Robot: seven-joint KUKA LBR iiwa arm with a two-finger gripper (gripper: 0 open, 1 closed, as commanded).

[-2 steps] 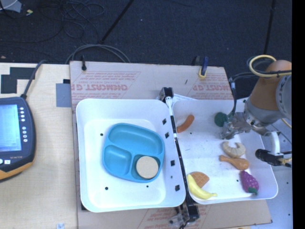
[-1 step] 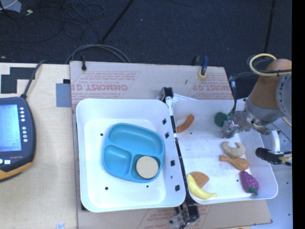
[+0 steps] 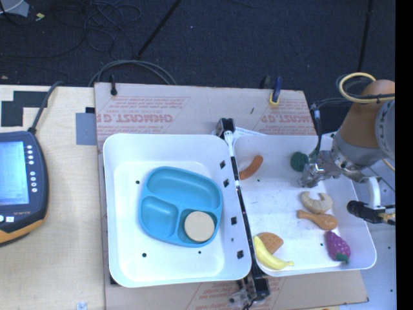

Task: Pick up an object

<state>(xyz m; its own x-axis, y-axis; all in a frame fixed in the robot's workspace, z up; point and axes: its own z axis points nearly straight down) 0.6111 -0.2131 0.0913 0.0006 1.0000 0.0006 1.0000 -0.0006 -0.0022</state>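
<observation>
Nothing is lifted yet: the gripper (image 3: 314,175) hovers low in the right bin (image 3: 284,202) beside a dark green object (image 3: 298,161) lying on the bin floor, its state I cannot tell, so the whole pick apparently remains to do.

Divided plate (image 3: 169,196) in left bin (image 3: 122,154)

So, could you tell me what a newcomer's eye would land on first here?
Probably the bright blue divided plate in the left bin, with a round tan disc in its near compartment. Next, the toy food scattered in the right bin: a yellow banana, a purple grape bunch, with the gripper at the far right.
</observation>
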